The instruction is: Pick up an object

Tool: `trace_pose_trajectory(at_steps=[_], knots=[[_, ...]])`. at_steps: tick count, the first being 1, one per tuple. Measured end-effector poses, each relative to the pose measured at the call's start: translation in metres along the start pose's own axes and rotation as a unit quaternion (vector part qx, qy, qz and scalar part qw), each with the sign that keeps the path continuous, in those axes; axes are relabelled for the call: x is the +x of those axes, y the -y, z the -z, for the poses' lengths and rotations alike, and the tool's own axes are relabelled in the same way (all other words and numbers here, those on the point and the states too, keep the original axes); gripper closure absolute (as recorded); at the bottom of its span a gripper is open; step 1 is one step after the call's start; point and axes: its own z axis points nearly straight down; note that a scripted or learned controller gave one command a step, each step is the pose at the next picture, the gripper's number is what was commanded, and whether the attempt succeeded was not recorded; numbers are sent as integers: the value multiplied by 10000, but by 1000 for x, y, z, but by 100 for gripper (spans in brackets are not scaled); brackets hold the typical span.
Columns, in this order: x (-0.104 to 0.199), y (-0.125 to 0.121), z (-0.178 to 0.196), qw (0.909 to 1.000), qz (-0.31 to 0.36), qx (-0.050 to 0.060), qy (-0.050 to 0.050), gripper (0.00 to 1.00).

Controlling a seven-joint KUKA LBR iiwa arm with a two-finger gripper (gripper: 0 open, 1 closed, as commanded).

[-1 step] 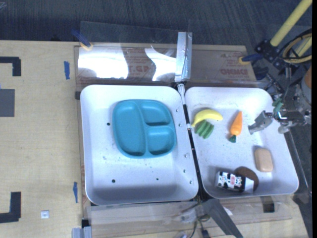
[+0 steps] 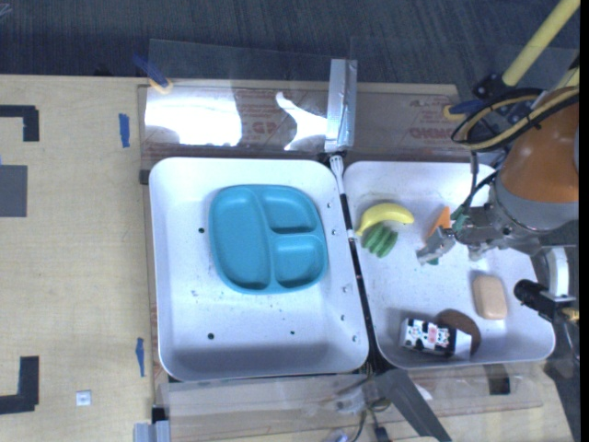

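Right bin point(image 2: 396, 353): banana point(image 2: 386, 215), perhaps soap point(image 2: 490, 296).

- Bright, even overhead light — strong white glare on the clear panel point(image 2: 239, 109) behind the bins.
- Soft shadows; slightly blurred, grainy throughout.

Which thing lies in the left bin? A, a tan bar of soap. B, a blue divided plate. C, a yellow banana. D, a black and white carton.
B: the blue divided plate lies in the left bin, while the banana, the tan bar and the black and white carton all lie in the right bin.
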Motion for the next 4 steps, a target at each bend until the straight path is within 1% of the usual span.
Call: trace_pose_trajectory(at_steps=[1,2,3,4], knots=[[-33,-49,-10,10000,-84,-44,13,0],[-18,-46,-74,9982,602,-66,18,0],[-20,-48,-62,9983,581,-100,29,100],[-17,-51,-5,9999,148,-74,22,100]])
